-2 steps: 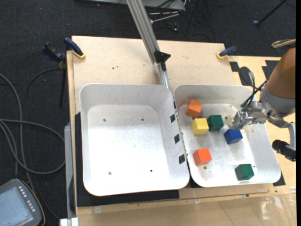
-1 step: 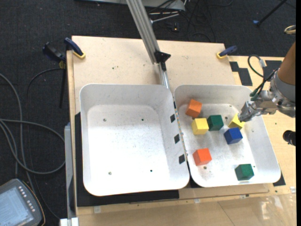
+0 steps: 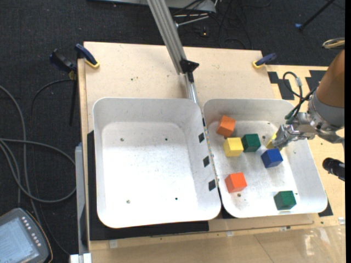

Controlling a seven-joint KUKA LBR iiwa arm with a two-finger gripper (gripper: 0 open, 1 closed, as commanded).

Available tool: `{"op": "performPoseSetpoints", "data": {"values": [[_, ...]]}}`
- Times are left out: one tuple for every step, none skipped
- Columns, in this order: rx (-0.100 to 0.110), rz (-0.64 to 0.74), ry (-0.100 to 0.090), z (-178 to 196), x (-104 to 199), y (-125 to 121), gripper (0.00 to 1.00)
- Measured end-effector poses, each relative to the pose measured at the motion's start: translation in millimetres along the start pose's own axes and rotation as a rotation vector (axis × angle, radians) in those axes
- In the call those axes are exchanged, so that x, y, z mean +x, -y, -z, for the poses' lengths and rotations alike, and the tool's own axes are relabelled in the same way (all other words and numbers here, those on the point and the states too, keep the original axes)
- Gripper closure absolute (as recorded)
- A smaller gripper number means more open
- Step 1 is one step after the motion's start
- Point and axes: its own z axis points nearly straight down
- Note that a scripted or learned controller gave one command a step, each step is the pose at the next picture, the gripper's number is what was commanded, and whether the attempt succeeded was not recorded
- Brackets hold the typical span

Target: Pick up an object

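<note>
Several coloured cubes lie in the right bin. An orange cube is at the back, with a yellow cube and a dark green cube side by side in front of it. A blue cube sits further right, a red-orange cube nearer the front, and another green cube at the front right. My gripper reaches in from the right and hangs just above and behind the blue cube. A bit of yellow shows at its tip.
The left bin stands beside the right one, sharing a raised middle wall. A slanted metal pole crosses the back of the bench. Clamps grip the board's back corners. Cables lie on the floor at left.
</note>
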Motion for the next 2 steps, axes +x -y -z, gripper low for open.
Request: {"op": "performPoseSetpoints", "data": {"values": [[-0.004,0.009,-0.002,7.0,59.4,-18.3,1.00],[-0.006,0.009,-0.002,22.7,116.7,-27.8,1.00]]}}
